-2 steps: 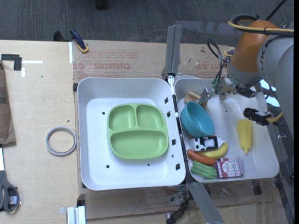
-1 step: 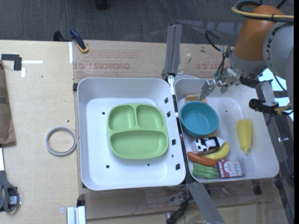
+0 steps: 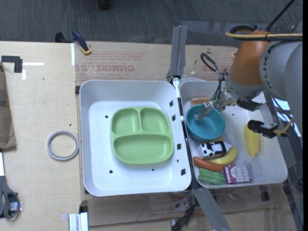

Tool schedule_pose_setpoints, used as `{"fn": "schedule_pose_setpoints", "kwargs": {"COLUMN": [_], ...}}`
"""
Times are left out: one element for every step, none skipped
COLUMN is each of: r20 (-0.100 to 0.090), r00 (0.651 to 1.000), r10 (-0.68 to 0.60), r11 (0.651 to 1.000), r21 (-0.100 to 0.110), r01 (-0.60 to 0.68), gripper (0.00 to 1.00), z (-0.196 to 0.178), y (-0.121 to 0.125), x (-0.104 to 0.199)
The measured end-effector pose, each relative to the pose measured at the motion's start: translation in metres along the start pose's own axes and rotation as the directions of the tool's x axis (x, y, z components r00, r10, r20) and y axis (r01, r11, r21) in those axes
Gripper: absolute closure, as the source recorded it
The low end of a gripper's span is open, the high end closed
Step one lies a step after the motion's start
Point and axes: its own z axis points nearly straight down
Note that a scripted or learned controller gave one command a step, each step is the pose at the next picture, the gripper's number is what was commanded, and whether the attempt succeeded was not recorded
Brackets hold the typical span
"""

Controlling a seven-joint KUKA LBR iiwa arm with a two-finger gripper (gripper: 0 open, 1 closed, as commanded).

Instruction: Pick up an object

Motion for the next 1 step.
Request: {"fn": "schedule_pose_setpoints", "kwargs": {"r20": [0.008], "r00": [1.000], "r10": [0.006], "r11": [1.000], "r21": [-0.002], "r01": [-0.006], "gripper": [1.00], "z": [-0.0119], "y": [-0.0015], "x": [-0.0061]}}
